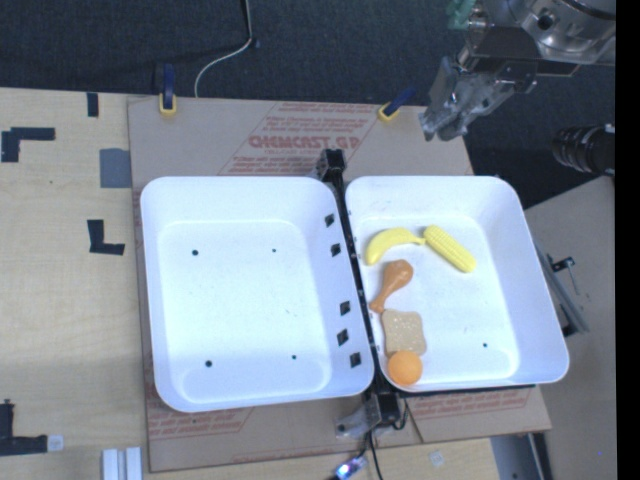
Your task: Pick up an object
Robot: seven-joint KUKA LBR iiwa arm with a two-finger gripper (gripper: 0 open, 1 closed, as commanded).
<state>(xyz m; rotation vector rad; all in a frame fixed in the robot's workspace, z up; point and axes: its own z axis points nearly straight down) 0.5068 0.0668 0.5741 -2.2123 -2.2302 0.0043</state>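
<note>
I see a pale wooden desk (60,298) with a brown cardboard sheet (270,143) under two white bins, against dark carpet at the back. The right bin (520,298) holds all the pickable things, gathered along its left side: a yellow banana (392,242) near the divider, a yellow corn cob (450,249) just beside it to the right, an orange-brown drumstick (392,282) below the banana, a tan slice of bread (404,331) under that, and an orange (404,369) touching the bread's lower edge by the bin's near rim. The left bin (240,298) sits flush against it. My gripper (447,120) hangs above the cardboard beyond the right bin's far edge, well apart from the food; I cannot tell how the jaws stand from this angle.
</note>
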